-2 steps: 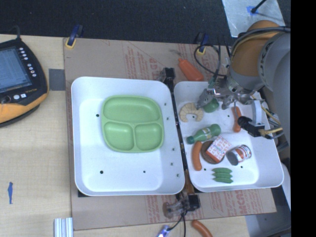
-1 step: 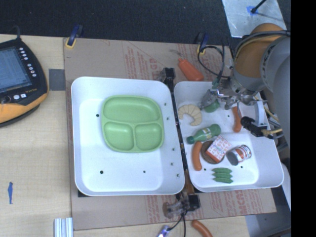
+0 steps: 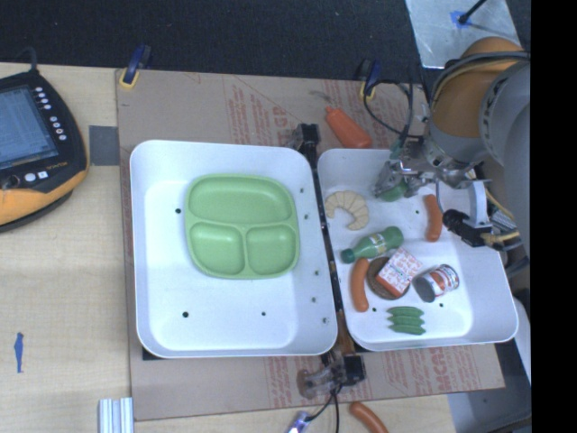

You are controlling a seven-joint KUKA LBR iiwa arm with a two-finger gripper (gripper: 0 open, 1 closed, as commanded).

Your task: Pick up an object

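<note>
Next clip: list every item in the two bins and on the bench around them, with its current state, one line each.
Green three-compartment plate: flat in left bin.
Beige croissant: lying in right bin.
Green bottle: on its side.
Orange sausage: lying flat.
Second orange sausage: lying near bin's right wall.
Small can: tipped on its side.
Green pea pod: lying flat.
Orange carrot: outside the bins.
Hand: low over right bin's top corner.

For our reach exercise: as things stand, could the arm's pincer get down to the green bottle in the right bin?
Probably yes. The pincer hangs over the right bin, and the bottle lies just below it in the camera view, uncovered, with bare floor around it. The croissant lies apart.
</note>
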